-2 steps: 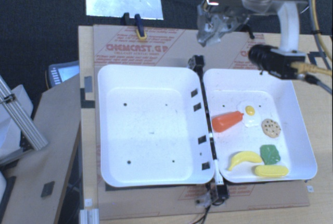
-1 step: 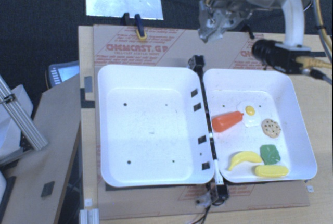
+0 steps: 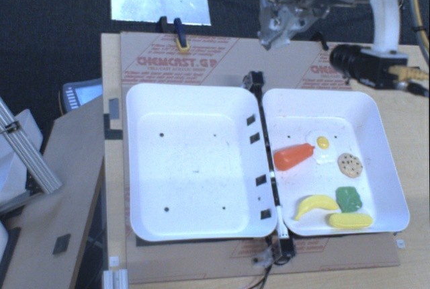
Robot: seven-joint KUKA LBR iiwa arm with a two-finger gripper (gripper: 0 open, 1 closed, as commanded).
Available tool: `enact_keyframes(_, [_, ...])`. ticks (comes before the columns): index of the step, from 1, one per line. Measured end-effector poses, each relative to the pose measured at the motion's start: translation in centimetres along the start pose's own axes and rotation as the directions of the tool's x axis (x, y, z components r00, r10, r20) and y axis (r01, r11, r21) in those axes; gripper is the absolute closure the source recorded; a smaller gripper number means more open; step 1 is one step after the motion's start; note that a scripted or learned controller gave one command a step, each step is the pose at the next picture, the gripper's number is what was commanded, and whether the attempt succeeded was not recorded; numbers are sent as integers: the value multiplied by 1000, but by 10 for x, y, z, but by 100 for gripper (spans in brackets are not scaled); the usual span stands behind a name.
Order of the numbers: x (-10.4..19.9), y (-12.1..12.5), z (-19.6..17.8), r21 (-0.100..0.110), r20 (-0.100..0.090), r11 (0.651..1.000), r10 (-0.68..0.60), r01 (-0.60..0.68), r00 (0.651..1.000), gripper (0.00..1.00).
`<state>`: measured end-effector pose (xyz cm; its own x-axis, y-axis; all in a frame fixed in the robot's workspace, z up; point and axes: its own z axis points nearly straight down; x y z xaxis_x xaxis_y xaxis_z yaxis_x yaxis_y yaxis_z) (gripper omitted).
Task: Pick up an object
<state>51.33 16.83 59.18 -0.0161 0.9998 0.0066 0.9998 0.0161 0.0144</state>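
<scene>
Gripper (image 3: pixel 275 35) is hanging up above the far edge of the right bin (image 3: pixel 383 126), can't tell its state. Carrot (image 3: pixel 293 156), fried egg (image 3: pixel 322 144), cookie (image 3: pixel 349 164), banana (image 3: pixel 316 205) sit in that bin.

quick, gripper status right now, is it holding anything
Gripper: raised above the far edge of the right bin, nothing seen between its fingers; open or shut cannot be told.
</scene>
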Motion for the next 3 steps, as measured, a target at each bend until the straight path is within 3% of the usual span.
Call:
enact_keyframes(1, [16, -23, 59, 17, 7, 1000, 12, -12, 1000, 100])
enact_keyframes(2, [-5, 18, 57, 11, 7, 1000, 17, -17, 1000, 100])
enact_keyframes(3, [-4, 17, 45, 10, 5, 1000, 13, -13, 1000, 100])
